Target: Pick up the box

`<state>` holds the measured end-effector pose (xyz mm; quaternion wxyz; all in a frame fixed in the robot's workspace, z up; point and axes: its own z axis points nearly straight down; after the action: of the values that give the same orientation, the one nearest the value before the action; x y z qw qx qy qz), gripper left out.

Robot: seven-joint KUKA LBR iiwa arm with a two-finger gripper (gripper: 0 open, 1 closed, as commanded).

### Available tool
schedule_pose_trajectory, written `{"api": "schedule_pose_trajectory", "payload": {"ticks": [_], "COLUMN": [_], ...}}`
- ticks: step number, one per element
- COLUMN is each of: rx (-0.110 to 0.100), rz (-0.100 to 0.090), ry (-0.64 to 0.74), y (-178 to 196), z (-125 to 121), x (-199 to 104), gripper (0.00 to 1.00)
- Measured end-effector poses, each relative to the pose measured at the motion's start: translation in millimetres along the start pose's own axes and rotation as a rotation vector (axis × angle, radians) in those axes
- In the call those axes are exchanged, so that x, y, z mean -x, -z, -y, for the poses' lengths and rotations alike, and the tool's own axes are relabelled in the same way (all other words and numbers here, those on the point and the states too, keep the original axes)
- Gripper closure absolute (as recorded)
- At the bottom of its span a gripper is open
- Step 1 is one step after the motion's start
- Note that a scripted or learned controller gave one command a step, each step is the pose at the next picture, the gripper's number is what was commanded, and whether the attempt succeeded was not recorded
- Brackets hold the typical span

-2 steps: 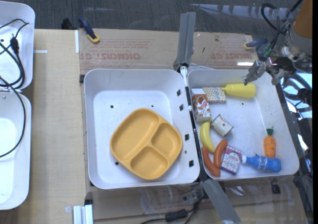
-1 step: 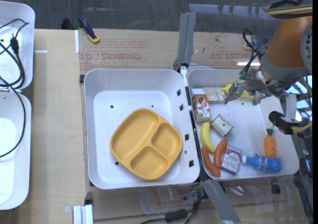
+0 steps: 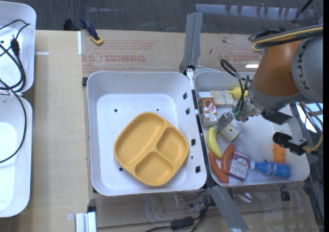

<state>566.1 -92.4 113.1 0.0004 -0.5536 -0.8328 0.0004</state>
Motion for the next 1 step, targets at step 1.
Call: {"api": "schedule_pose_trajectory", "payload": {"ticks": [1], "rx": [0.001], "rz": [0.001], "ry": [-0.234], "y": [-21.5], "z": [-37.4], "x": [41.0], "gripper": [0.00]}}
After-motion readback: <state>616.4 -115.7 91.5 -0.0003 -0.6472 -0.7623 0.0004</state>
